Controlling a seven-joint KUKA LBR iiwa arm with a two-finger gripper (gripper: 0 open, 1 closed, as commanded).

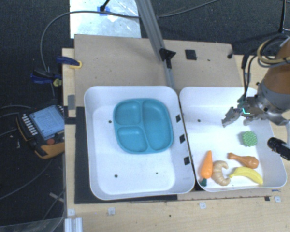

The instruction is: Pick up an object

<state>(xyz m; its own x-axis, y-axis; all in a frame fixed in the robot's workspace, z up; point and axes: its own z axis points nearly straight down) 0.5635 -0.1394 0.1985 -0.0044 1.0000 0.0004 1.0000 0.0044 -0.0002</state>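
green ball just below-right of open end effector

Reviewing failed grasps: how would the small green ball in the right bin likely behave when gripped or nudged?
The green ball looks round, so it probably rolls on the right bin floor if nudged. Its bumpy surface may help grip. It seems small, likely light.

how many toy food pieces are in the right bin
5, none seemingly hidden: green ball under the gripper; drumstick below it; banana at the front; carrot by the left wall; tan piece beside the carrot.
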